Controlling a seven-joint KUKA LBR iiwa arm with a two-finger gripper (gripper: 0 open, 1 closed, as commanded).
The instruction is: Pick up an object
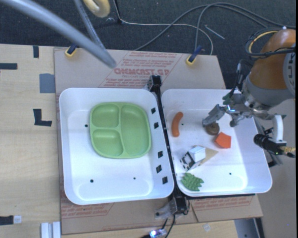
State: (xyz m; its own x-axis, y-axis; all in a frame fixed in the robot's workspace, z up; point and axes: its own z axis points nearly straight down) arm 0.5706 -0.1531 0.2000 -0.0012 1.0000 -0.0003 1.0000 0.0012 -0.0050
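The left bin (72, 148) fills the centre-left of the frame and holds a green tray (120, 130) with three compartments, lying flat in the bin's upper half. A black divider (161, 133) runs between the two bins. The right bin (248, 180) sits in the centre-right.

Inside the right bin, going left to right: an orange sausage (176, 124) lies near the upper left corner, roughly upright in the frame. Below it, near the bin's lower left, is a green leaf (192, 182). Just above the leaf lies a black-and-white block with a tan wedge (197, 156). Further right, a small brown piece (212, 129) sits right under the gripper (213, 118), touching or nearly touching its tip. An orange block (223, 141) lies just below and right of the brown piece, apart from the gripper.

The gripper reaches in from the right edge, slanting down-left over the bin's upper middle. Whether its fingers are spread or closed cannot be told, and nothing is visibly held.
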